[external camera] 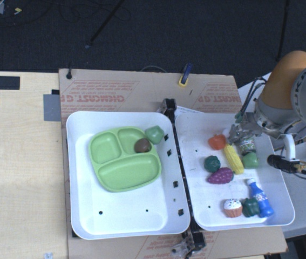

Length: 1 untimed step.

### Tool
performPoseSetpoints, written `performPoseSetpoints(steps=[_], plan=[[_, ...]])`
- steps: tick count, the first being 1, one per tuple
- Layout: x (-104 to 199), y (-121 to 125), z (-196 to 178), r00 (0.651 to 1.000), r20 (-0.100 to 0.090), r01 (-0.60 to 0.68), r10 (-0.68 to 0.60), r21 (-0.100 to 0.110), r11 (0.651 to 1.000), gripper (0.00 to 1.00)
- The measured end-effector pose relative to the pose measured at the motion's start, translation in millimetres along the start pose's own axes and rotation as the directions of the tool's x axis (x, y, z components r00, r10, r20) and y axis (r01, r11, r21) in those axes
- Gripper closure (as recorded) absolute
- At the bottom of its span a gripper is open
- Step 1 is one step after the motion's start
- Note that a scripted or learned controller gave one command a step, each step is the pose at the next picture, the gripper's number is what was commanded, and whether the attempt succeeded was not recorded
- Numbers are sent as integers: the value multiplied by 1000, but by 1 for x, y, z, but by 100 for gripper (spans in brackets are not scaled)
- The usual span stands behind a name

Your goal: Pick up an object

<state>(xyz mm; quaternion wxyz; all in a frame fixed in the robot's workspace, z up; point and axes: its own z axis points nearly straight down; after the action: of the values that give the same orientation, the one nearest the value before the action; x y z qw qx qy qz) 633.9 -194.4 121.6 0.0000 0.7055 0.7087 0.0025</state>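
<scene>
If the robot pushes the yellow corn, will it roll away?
Probably a little. The toy corn looks long and rounded, so a sideways push would likely roll it. It lies close beside the purple grapes and a green toy, which may stop it soon. It looks like moulded plastic, so likely stiff and light. The gripper is just above it.

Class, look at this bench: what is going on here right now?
A grey robot arm reaches in from the right, its pincer low over the right bin, above the toy corn and a green toy. Nothing is visibly gripped. The left bin holds a green divided plate with a brown ball.
</scene>
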Motion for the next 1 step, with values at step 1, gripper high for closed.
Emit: performPoseSetpoints(steps=[1], plan=[[-4, 8, -61, 1000, 5, -5, 5, -2, 1000, 100]])
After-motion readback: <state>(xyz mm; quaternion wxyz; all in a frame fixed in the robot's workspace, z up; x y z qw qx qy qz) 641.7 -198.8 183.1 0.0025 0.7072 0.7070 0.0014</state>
